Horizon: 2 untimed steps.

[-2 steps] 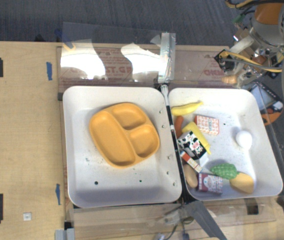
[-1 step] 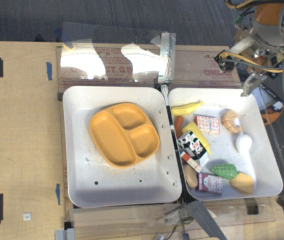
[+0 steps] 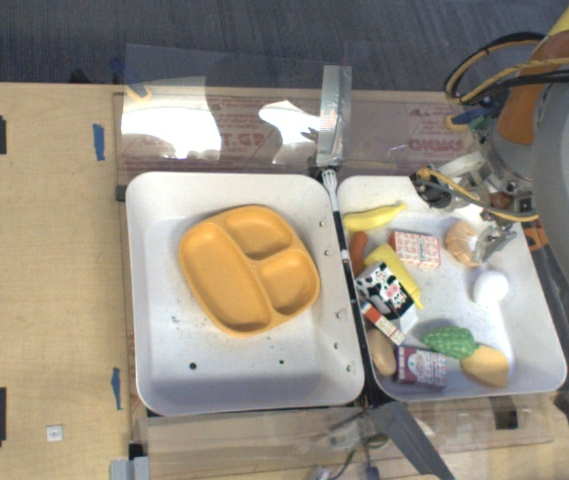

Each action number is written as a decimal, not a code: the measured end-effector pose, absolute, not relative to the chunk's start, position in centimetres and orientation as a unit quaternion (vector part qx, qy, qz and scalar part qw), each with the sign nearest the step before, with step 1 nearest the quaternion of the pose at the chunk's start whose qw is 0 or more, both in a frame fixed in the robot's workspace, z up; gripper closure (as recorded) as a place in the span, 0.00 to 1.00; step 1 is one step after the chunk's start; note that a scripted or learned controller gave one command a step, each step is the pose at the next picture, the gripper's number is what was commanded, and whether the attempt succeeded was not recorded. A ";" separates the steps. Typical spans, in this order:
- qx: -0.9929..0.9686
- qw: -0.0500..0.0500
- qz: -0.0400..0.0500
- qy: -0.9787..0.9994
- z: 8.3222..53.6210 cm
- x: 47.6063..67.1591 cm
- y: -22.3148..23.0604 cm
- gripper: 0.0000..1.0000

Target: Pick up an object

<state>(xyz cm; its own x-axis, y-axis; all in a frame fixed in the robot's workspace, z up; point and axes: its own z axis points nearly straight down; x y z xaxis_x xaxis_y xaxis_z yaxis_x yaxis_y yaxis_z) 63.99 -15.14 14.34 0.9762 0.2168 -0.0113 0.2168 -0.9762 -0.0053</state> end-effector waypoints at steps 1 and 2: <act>-0.991 0.001 -0.002 -0.136 22.1 59.4 -13.9 0.00; -0.995 0.002 0.004 -0.100 16.2 58.3 -16.3 0.00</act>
